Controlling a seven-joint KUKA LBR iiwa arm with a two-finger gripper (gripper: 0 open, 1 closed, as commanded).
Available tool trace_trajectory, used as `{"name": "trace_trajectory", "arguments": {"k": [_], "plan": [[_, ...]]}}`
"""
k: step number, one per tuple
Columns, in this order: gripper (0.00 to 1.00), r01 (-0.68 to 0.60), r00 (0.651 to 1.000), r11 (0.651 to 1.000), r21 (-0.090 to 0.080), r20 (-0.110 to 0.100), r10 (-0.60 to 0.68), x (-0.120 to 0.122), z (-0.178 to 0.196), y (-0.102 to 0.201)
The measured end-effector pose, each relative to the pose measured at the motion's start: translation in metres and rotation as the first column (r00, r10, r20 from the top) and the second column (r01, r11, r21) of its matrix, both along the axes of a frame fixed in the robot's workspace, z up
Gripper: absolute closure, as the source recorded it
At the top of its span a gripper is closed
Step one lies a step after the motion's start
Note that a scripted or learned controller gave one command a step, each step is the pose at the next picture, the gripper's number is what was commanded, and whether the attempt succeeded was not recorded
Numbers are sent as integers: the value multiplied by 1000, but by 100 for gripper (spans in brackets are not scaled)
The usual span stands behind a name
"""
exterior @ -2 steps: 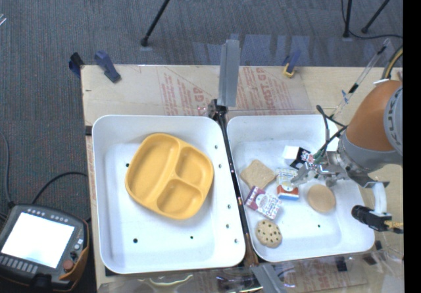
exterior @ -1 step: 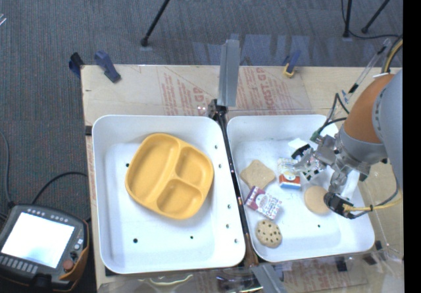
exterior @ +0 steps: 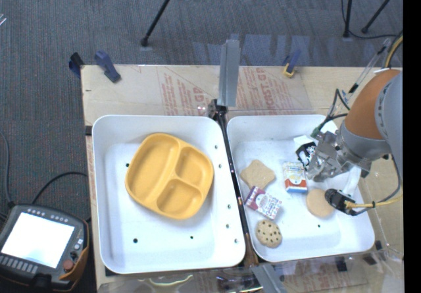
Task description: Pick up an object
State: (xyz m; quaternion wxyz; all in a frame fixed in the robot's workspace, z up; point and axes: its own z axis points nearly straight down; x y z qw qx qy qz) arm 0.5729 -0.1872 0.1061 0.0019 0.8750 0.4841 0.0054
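Small carton: red-and-white, right bin, flat, just beside the hand. Likely light, thin-walled, crushable; take across its short sides. Neighbours: toast slice, red packet, cookie, tan disc. Hand: low over the bin; grip state cannot be told.

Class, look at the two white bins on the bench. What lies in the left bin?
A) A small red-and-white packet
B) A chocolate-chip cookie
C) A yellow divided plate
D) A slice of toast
C: the yellow divided plate lies in the left bin; the foods and packets lie in the right bin.
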Motion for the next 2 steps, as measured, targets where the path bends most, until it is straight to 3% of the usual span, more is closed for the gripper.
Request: {"name": "trace_trajectory", "arguments": {"k": [1,2], "plan": [[100,-251,968,968,-5,-6,251,-42,139,-13],[0,-253,967,968,-1,-14,253,-43,135,-12]]}}
